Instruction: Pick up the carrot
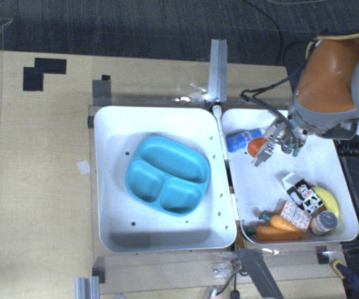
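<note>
Two pincer (278, 143) fingers apart, bare, well above carrot (279, 229)

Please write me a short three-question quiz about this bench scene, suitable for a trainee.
1. True or false: the carrot lies in the same bin as the blue divided tray.
2. Which corner of the right bin holds the carrot?
A. near left
B. far left
C. far right
3. Fill in: the claw hangs over the ____ half of the right bin, apart from the carrot.

Key
1. False: the tray sits in the left bin, the carrot in the right one.
2. A, beside a banana and a small can.
3. Far, near the blue bottle with its orange cap.
</note>
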Controlling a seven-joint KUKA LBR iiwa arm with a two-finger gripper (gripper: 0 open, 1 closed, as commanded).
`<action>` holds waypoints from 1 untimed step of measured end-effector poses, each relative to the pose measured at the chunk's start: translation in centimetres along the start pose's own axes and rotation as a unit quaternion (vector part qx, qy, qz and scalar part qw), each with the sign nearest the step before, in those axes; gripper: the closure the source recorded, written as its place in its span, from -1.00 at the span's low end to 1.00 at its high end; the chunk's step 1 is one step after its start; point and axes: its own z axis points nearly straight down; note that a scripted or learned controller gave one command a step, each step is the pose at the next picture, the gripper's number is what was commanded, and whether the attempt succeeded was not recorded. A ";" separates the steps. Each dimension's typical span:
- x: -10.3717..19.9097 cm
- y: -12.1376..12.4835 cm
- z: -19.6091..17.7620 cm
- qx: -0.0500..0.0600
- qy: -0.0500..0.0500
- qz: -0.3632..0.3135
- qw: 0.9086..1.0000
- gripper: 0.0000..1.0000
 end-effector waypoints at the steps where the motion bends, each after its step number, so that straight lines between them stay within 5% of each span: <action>1: 4.6 -2.8 0.0 0.001 0.002 0.036 0.999 1.00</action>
